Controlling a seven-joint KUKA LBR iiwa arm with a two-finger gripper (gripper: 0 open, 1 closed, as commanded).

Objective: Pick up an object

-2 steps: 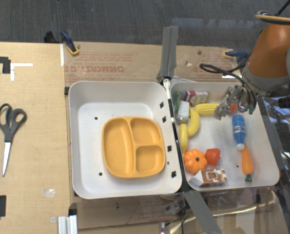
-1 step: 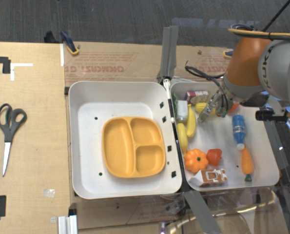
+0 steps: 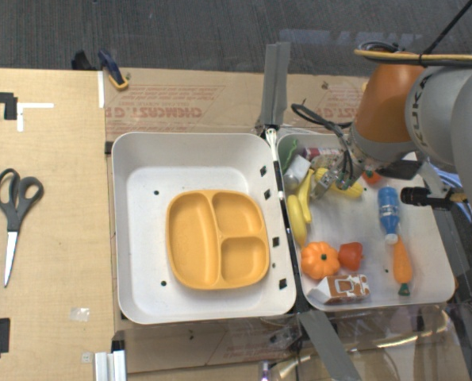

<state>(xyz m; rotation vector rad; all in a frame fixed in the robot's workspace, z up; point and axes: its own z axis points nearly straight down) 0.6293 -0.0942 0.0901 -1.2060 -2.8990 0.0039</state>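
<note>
Grey arm with orange band [image 3: 390,101] reaching in from the right, two-finger gripper [image 3: 336,175] lowered into the far end of the right white bin [image 3: 426,288].

Camera view: gripper down among clutter, beside a yellow plastic banana [image 3: 298,213] and a white packet [image 3: 297,167]; finger state impossible to tell (tips lost in the pile). Nearer in that bin: small orange pumpkin [image 3: 318,259], red tomato-like piece [image 3: 351,255], blue plastic bottle [image 3: 388,211], orange carrot [image 3: 401,263], brown-and-white carton [image 3: 347,288]. In the left white bin [image 3: 132,213], a yellow three-compartment plastic tray [image 3: 217,238]. On the bench at left, black-handled scissors [image 3: 15,213].

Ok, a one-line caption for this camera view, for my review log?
Arm's gripper reaches into the toy-filled right bin; left bin holds a yellow divided plate.
</note>
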